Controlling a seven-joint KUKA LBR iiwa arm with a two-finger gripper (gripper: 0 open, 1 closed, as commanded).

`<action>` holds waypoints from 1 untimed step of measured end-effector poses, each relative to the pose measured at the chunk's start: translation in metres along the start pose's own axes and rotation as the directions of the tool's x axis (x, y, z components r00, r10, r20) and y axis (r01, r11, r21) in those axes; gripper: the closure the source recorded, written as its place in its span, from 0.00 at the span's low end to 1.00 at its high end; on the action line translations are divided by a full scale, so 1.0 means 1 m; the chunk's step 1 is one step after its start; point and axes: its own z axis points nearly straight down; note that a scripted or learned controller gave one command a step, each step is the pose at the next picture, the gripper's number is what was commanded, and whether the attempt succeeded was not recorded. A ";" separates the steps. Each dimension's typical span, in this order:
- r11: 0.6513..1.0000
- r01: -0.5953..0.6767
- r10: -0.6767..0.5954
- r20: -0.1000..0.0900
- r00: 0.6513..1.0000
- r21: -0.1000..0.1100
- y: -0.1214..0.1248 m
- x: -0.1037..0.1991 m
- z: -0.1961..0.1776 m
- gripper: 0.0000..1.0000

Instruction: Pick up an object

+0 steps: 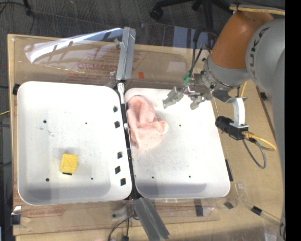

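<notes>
A crumpled pink cloth (144, 122) lies in the right bin (200, 179), against its left wall. A small yellow block (68, 163) sits in the left bin (45, 104), toward the front. My gripper (183, 98) hangs over the back part of the right bin, up and to the right of the cloth. Its two fingers stand apart, open, with nothing between them. The grey arm with its orange band comes in from the upper right.
A metal divider (124, 134) runs between the two bins. A clear plastic sheet (80, 49) lies on the bench behind the left bin. The bench's wooden border frames both bins.
</notes>
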 end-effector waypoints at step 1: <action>0.999 -0.032 0.032 -0.001 1.000 -0.009 0.013 -0.015 0.164 0.00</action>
